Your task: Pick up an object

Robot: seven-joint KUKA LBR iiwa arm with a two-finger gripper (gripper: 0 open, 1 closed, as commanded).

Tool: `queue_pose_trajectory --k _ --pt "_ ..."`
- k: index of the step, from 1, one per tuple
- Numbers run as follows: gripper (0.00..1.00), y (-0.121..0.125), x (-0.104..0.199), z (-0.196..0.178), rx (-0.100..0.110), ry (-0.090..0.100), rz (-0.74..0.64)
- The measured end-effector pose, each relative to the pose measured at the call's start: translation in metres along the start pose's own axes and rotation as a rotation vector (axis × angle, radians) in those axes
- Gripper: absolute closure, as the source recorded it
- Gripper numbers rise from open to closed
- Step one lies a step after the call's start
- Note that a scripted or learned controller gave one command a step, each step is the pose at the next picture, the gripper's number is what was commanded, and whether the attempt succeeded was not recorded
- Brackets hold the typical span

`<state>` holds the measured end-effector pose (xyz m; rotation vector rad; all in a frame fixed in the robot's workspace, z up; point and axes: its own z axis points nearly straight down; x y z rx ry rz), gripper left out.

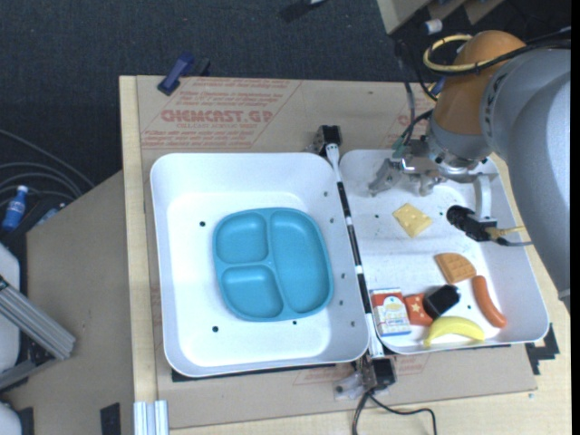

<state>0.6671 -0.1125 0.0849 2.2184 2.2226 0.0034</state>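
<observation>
A dark carpet [109, 25] covers the floor, with black cables [36, 166] lying on it well away from the fingers, across the bench toward the far left. The bench [227, 107] is pale board with red print on a sheet beyond the bins, and a blue clip [175, 75] lies at its far left corner. A grey metal rail [36, 320] slants at the lower left, and light falls evenly from above.

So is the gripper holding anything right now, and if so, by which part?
Nothing is held. The gripper hangs over the far end of the right bin, and the cheese slice lies on the floor nearer the camera.
</observation>
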Motion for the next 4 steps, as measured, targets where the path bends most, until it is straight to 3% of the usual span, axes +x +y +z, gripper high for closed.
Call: queue_pose_trajectory --k 1,2,3,4 --pt "0.00 -0.064 0.008 0.000 0.005 0.000 0.003" --pt "1.00 -0.063 0.008 -0.010 0.003 0.000 0.003" --pt "1.00 -0.075 0.092 -0.131 0.000 0.001 0.000" --pt "1.00 -0.075 0.183 -0.170 0.002 0.001 0.000"
